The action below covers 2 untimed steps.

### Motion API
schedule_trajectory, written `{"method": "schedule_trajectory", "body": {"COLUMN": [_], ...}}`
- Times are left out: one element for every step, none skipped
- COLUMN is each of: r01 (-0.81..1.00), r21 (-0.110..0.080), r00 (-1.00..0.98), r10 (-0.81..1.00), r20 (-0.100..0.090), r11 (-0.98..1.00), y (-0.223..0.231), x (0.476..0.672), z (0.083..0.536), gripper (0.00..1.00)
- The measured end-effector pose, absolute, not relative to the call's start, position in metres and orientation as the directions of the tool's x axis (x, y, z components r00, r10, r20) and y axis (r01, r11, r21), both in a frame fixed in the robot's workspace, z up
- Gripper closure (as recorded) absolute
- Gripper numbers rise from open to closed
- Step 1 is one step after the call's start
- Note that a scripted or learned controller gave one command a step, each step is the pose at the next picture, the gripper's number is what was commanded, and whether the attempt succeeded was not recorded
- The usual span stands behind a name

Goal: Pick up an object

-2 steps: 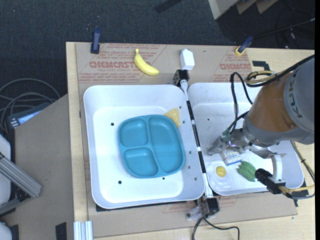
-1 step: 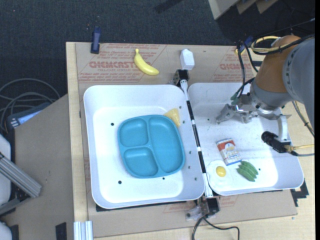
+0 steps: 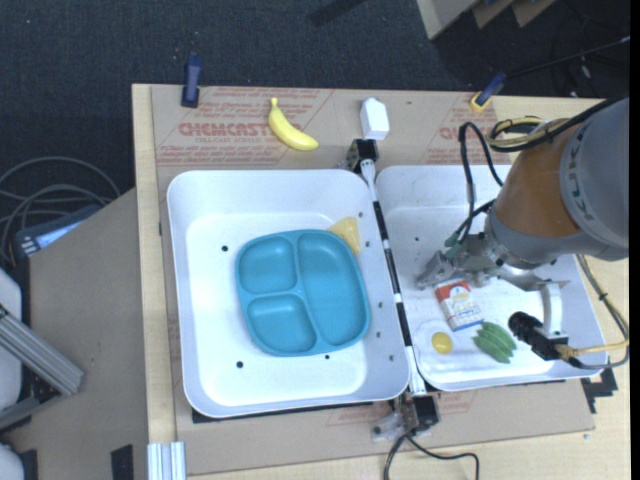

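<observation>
carton: small red-white box [image 3: 460, 303], flat in right bin [image 3: 420, 193], just below gripper [image 3: 462, 263]
gripper: low over bin floor, finger state can't tell
nearby: green item [image 3: 494, 340], yellow ball [image 3: 441, 343]
left bin: blue divided tray [image 3: 300, 291]

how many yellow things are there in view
3: a banana on the board above the left bin, a pale yellow piece at the blue tray's upper right edge, a small yellow ball in the right bin. The arm may hide others.
</observation>
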<state>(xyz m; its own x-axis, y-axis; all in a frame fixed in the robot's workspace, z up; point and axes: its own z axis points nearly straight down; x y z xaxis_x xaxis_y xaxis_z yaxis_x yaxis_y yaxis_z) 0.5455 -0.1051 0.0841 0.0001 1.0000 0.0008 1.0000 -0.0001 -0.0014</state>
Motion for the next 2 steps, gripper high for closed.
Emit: {"method": "schedule_trajectory", "body": {"r01": [1.000,1.000], "r21": [0.001,0.002], "r00": [0.001,-0.001], "r10": [1.000,1.000], "r20": [0.000,0.001], "r11": [-0.001,0.001], "y": [-0.105,-0.043], "x": [0.546,0.589], "z": [0.094,0.185], "gripper": [1.00,1.00]}}
